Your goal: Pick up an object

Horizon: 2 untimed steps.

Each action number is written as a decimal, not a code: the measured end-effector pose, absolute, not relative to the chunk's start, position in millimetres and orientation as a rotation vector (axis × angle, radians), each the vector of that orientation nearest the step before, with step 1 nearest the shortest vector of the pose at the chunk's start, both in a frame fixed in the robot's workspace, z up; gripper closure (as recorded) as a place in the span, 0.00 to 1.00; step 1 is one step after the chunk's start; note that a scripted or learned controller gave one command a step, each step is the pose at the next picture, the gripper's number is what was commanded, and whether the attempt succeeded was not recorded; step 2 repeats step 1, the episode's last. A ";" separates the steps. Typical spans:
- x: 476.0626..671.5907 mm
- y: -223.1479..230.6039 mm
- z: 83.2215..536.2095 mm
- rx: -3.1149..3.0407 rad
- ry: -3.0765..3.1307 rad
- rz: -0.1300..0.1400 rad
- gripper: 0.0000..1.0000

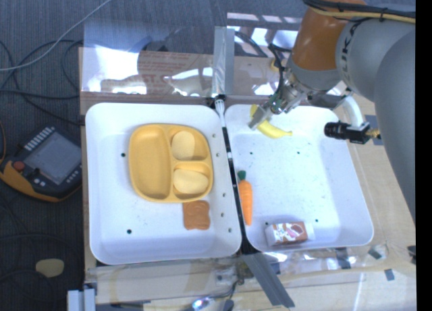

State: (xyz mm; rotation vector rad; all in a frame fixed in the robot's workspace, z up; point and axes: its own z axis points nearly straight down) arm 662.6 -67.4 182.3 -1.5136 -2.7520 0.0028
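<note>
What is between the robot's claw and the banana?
Nothing visible. The gripper is right at the banana, near the back edge of the right bin. The carrot and the small packet lie away from it, toward the front of that bin.

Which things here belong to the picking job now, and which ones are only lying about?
Belonging to the job:
- pincer, down in the right bin
- banana, right beside the pincer

Lying about:
- carrot and small carton, same bin
- yellow divided tray and brown toast slice, left bin
- pendant on the floor
</note>
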 end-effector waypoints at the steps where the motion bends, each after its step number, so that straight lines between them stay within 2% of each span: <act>1: 648.6 -89.0 240.9 -1.517 -2.751 0.003 1.00; 2: 648.6 -89.0 240.9 -1.517 -2.751 0.003 1.00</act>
